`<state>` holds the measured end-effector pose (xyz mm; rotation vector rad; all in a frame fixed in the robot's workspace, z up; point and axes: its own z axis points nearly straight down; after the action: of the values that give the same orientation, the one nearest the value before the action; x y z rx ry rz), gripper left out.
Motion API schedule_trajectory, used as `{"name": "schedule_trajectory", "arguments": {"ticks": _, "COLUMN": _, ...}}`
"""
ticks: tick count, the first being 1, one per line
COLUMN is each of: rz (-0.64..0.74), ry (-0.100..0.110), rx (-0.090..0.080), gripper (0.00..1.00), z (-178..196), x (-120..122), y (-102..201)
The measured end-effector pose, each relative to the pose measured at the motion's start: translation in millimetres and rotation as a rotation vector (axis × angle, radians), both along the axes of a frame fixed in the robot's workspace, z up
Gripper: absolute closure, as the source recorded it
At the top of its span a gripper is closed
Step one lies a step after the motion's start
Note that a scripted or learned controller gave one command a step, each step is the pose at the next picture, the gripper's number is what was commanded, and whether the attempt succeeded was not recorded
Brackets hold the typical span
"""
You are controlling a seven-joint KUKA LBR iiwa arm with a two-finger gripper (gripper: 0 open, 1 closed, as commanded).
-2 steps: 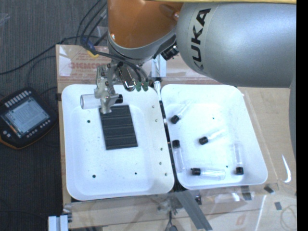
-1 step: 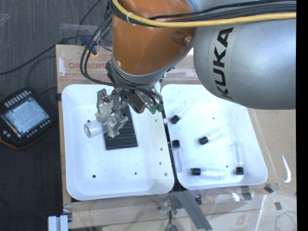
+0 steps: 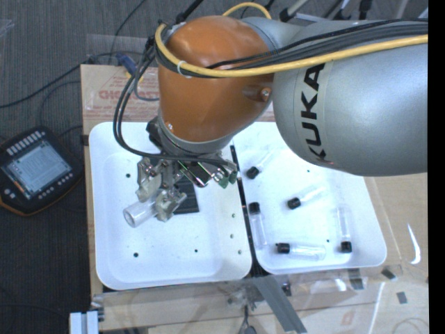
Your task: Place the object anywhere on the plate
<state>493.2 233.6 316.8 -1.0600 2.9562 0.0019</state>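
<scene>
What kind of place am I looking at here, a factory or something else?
Most likely a robotics research lab, not a factory. A KUKA arm hangs over two white bins, small clear tubes with black caps lie loose in one, and a handheld control pendant sits on the floor.

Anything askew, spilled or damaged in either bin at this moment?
Nothing looks damaged or spilled. The clear vials with black caps lie scattered on their sides at mixed angles in the right bin. Over the left bin, the gripper has a clear tube lying at its fingers, tilted; a firm grasp isn't certain.

A robotics lab: KUKA arm (image 3: pixel 348 96), teach pendant (image 3: pixel 35 169), loose cables (image 3: pixel 132 96).
</scene>
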Motion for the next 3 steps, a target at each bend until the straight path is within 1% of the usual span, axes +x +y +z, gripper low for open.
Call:
{"name": "schedule_trajectory", "arguments": {"ticks": 1, "rz": 0.165, "ry": 0.002, "rx": 0.001, "gripper": 1.0, "z": -100.6, "x": -3.7, "y": -10.6}}
{"name": "schedule_trajectory", "arguments": {"ticks": 2, "rz": 0.095, "ry": 0.0, "rx": 0.003, "gripper": 1.0, "z": -83.8, "x": 57.2, "y": -3.6}}
{"name": "schedule_trajectory", "arguments": {"ticks": 3, "rz": 0.242, "ry": -0.002, "rx": 0.002, "gripper": 1.0, "z": -61.8, "x": 139.8, "y": -8.5}}
